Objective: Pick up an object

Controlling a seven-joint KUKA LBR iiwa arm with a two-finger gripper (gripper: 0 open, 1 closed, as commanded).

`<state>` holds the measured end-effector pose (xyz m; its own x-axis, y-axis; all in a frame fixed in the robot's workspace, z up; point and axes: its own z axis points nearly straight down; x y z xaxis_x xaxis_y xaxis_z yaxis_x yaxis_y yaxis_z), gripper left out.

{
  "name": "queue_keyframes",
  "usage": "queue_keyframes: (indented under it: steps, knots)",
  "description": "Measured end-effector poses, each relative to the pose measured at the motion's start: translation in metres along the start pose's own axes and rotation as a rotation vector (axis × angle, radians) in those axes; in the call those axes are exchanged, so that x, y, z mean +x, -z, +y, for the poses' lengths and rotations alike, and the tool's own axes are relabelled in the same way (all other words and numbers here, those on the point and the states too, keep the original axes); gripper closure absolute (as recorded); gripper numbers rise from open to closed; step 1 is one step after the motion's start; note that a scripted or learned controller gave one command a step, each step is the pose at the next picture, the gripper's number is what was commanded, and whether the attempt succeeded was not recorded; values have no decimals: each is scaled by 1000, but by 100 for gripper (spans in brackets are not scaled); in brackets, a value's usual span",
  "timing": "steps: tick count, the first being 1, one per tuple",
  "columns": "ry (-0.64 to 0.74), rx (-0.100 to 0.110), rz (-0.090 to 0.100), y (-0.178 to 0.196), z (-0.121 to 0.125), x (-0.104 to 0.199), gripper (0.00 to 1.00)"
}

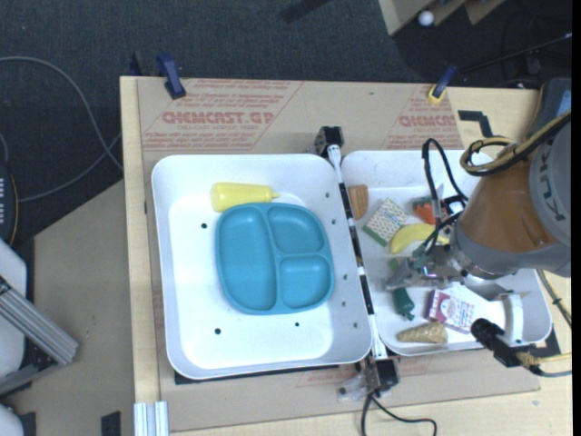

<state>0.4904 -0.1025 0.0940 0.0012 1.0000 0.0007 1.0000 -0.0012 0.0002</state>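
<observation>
The gripper [434, 260] is seen low in the right bin [536, 330], among small items. Whether it is released or clenched cannot be told. A blue tray [272, 257] is seen in the left bin [182, 334].

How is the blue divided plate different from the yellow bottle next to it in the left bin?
The blue divided plate is blue, the yellow bottle yellow. The plate is much larger and lies flat with three compartments facing up; the bottle is slim and lies on its side beyond the plate's far edge. Both rest in the left bin.
</observation>
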Motion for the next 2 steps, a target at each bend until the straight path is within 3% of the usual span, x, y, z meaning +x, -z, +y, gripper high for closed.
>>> queue_keyframes:
  steps: [1, 2]
  knots:
    - [2, -1, 0, 91, 23, 46, 100]
    - [2, -1, 0, 112, 49, 89, 100]
